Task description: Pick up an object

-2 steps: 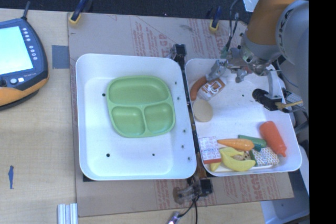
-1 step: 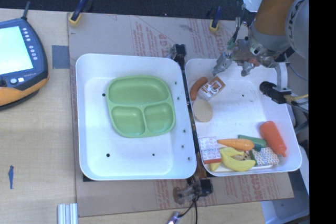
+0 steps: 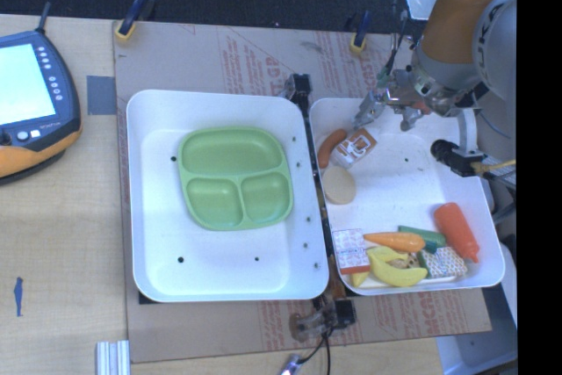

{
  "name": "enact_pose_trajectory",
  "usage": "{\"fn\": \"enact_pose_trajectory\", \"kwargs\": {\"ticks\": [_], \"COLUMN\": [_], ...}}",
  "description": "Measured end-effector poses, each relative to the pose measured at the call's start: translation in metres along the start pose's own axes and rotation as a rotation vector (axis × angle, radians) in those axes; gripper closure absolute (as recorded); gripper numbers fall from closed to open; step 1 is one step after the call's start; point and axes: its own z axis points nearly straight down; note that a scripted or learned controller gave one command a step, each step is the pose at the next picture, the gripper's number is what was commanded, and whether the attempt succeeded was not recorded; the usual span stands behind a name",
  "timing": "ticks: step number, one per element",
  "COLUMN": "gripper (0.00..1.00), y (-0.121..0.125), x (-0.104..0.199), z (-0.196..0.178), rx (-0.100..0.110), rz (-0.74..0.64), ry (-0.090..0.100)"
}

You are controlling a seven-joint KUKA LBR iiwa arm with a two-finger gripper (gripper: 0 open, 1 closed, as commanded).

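My gripper (image 3: 389,112) hovers over the far part of the right bin (image 3: 413,167), its fingers (image 3: 369,111) spread open with nothing between them. Just below and left of it lie a small brown-and-white carton (image 3: 355,146) and a brown sausage (image 3: 328,147), side by side. A pale round biscuit (image 3: 339,186) sits in front of them. Along the bin's near edge are a red pepper (image 3: 457,231), an orange carrot (image 3: 392,240), a yellow banana (image 3: 396,270) and a red-and-white packet (image 3: 349,250).
The left bin (image 3: 149,189) holds a green divided plate (image 3: 236,177). A tablet-like pendant (image 3: 31,105) lies at the far left of the bench. Clamps (image 3: 130,20) hold the cardboard at the back edge.
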Motion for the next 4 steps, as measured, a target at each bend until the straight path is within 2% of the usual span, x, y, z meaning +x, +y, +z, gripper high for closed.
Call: {"fn": "enact_pose_trajectory", "kwargs": {"ticks": [1, 2, 3, 4], "gripper": [0.0, 0.0, 0.0, 0.0], "y": [0.0, 0.001, 0.0, 0.0], "x": [-0.005, 0.022, 0.006, 0.008], "z": [0.012, -0.026, -0.012, 0.008], "rx": [0.002, -0.003, 0.0, 0.001], "rz": [-0.001, -0.001, 0.0, -0.002], "ry": [0.0, 0.001, 0.0, -0.001]}}
